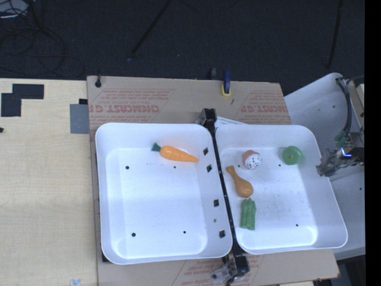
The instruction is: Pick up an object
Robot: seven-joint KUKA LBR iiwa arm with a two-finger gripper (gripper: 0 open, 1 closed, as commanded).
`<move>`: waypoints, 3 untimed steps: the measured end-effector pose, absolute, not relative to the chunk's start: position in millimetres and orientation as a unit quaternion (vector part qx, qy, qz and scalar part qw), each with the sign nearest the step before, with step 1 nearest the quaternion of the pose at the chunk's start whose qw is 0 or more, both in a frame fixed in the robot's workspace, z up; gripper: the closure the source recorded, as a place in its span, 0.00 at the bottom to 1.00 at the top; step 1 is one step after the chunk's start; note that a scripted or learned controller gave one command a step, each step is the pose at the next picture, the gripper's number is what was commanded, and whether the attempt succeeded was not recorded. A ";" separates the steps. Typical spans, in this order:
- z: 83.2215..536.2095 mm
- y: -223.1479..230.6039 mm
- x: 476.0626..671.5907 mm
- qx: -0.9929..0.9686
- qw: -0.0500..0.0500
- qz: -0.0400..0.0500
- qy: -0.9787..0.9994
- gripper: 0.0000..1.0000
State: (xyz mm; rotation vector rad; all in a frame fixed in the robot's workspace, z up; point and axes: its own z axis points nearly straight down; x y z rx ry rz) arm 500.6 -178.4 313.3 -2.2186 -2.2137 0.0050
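On the worktop (41,177), the left bin (113,231) holds an orange carrot (176,154) with a green top, lying near its far edge. The right bin (297,231) holds a tan drumstick (240,183), a green pod-like vegetable (247,213) just below it, a speckled white ball (252,159), and a round green piece (292,155). The end effector (331,165) sits beyond that bin's right rim; whether it is open is impossible to tell.

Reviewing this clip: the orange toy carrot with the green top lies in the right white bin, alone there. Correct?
No. The camera view shows the orange toy carrot with the green top lying alone in the left white bin, not the right one.
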 end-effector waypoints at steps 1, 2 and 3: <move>276.3 -205.4 474.7 -0.708 0.002 0.001 -0.707 1.00; 250.1 -212.8 475.6 -0.707 0.002 0.001 -0.707 1.00; 237.2 -212.2 475.6 -0.707 0.002 0.001 -0.707 1.00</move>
